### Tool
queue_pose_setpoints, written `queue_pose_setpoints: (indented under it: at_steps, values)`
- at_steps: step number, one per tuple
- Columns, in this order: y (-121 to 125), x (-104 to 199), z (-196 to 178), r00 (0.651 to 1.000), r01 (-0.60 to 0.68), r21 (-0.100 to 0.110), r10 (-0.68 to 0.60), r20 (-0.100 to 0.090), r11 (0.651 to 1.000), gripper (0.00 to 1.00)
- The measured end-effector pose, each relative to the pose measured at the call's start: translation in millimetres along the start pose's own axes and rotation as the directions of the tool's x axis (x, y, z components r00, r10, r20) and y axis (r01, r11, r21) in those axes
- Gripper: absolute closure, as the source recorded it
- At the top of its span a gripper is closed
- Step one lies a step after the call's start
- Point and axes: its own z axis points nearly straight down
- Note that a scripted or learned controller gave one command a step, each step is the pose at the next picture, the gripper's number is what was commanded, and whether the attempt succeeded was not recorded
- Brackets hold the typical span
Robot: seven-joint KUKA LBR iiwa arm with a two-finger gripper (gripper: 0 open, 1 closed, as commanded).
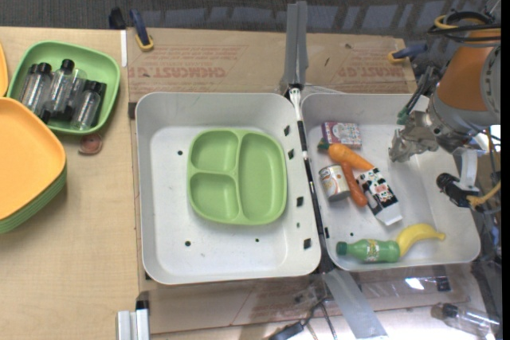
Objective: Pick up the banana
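The grey metal pincer (408,146) hangs over the upper right part of the right-hand shallow white bin (462,255), its tip pointing down; how far it is open cannot be told, and nothing shows in its grip. Below and left of it lie an orange carrot (351,157), a small tin can (334,181) and a white printed box (379,194). The curved yellow banana (420,237) rests near the bin's lower right corner, just beside a green plastic bottle (368,250), well apart from the pincer. The pick appears not yet begun: approach, grasp and lift all remain.
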Motion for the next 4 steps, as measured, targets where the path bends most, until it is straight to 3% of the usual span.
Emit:
queue_pose_setpoints:
  at_steps: [1, 2, 3, 4]
  values:
    - [44, 42, -87, 0.994, -0.112, -0.002, 0.112, 0.002, 0.994, 1.00]
    - [53, 31, -114, 1.000, -0.031, -0.002, 0.031, 0.003, 1.000, 1.00]
    - [28, -17, -89, 0.986, 0.167, -0.001, -0.167, 0.002, 0.986, 1.00]
    - [53, 29, -118, 0.980, -0.200, -0.002, 0.200, 0.002, 0.980, 1.00]
